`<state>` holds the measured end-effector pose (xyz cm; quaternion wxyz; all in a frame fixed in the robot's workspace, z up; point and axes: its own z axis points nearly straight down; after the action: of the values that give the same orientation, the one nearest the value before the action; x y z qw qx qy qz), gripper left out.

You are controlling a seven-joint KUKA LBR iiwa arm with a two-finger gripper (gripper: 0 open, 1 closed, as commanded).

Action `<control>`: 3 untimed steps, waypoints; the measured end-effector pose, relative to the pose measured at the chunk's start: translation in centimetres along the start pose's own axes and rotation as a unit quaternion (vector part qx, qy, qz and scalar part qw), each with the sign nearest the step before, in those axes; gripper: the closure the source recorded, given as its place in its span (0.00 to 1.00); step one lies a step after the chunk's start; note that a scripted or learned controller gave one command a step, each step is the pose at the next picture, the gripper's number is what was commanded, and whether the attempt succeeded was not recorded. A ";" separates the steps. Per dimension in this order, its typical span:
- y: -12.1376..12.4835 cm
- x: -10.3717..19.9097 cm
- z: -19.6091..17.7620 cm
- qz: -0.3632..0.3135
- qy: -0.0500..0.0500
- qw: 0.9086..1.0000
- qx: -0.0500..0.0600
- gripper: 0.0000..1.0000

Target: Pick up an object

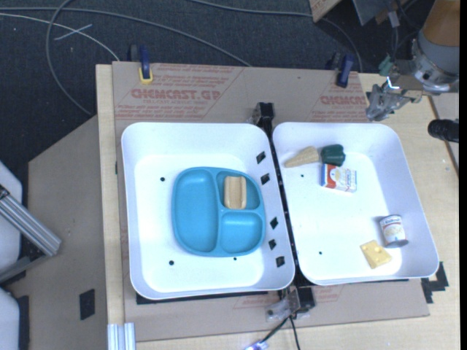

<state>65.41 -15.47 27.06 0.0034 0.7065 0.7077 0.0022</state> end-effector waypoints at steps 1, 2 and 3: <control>0.1 0.0 -2.0 0.000 0.000 1.000 0.002 1.00; -1.1 4.9 -2.1 -0.001 0.002 1.000 0.005 1.00; -3.7 9.6 -1.9 -0.001 0.002 1.000 0.006 1.00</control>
<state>61.69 -5.83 28.94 -0.0018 0.7061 0.7081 -0.0007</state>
